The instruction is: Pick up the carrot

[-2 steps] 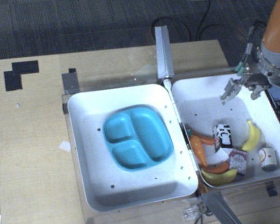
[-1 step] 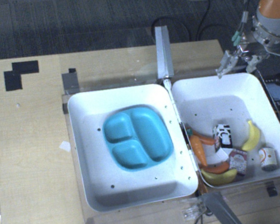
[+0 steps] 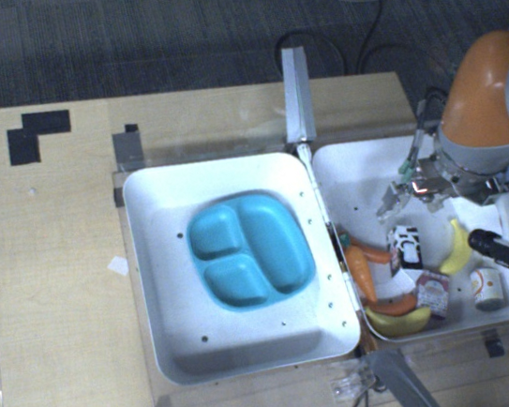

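Step in hand reads as approach, not yet a grasp. The two-finger metal gripper (image 3: pixel 412 189) hangs over the right-hand shallow white plastic bin (image 3: pixel 349 169), at about 1 o'clock in that bin, on the grey arm with the orange band (image 3: pixel 485 97). Nothing sits between the fingers; whether the jaws stand apart or together cannot be told at this size.

The long orange carrot (image 3: pixel 361 272) lies at about 8 o'clock in the same bin, just beside the wall shared with the left-hand bin, running roughly 12 to 6. From the gripper it is toward 7 o'clock, well apart.

Clutter near it: a small black-and-white carton (image 3: pixel 405 246) at the carrot's 3 o'clock, a yellow banana-shaped piece (image 3: pixel 400 320) at its 6 o'clock end, a crinkled foil packet (image 3: pixel 432 293) close by.

The left bin (image 3: pixel 177 352) holds a blue three-compartment plastic tray (image 3: pixel 248 250).

Next move likely calls for travel toward 7 o'clock, jaws aligned across the carrot's width, and a descent clear of wall and carton.
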Robot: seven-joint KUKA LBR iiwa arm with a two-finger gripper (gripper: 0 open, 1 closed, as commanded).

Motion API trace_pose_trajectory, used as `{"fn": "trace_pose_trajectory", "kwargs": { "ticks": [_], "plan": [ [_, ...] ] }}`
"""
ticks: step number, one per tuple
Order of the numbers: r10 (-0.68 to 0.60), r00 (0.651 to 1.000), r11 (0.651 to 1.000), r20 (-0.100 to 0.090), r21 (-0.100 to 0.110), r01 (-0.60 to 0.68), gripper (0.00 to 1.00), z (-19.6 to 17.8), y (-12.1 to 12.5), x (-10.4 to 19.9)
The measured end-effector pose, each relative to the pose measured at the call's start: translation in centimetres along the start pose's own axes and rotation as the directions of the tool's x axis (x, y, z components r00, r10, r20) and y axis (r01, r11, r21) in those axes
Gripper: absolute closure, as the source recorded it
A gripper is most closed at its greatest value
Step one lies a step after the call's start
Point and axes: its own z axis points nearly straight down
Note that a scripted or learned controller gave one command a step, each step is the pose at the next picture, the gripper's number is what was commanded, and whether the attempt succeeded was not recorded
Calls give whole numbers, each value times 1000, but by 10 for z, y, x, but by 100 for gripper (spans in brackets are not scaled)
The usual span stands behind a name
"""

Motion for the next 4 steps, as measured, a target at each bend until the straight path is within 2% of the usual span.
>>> {"fn": "trace_pose_trajectory", "kwargs": {
  "ticks": [1,2,3,4],
  "plan": [
    [72,997,997,0,-4,-72,0,-17,66,10],
    [214,977,977,-1,-1,-214,0,28,54,-3],
    [59,998,998,0,-9,-59,0,74,-5,15],
    [253,967,967,-1,-2,-253,0,-22,-71,33]
  ]
}}
